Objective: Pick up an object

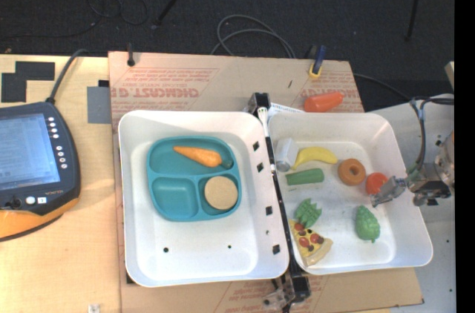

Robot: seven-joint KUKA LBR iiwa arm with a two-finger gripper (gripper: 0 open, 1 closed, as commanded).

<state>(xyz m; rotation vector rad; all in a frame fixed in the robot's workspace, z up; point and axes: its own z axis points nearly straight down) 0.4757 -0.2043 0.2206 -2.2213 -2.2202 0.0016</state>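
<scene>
camera view, cardboard sheet [223, 78] printed "chemcraft" upside down, mirrored

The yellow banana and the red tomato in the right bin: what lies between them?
In the camera view, a brown ring doughnut lies between the yellow banana and the red tomato.

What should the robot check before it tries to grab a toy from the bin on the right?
1. Toys within reach in the right white bin: ok, several there.
2. Pincer over that bin: ok, at its right side.
3. Pincer near a target: ok, beside the small red toy.
4. Toy between the pincer's tips: cannot tell.
5. Neighbours crowding: not ok, brown toy doughnut sits right beside the red toy.
6. Green bumpy toy apart from others: ok.
</scene>
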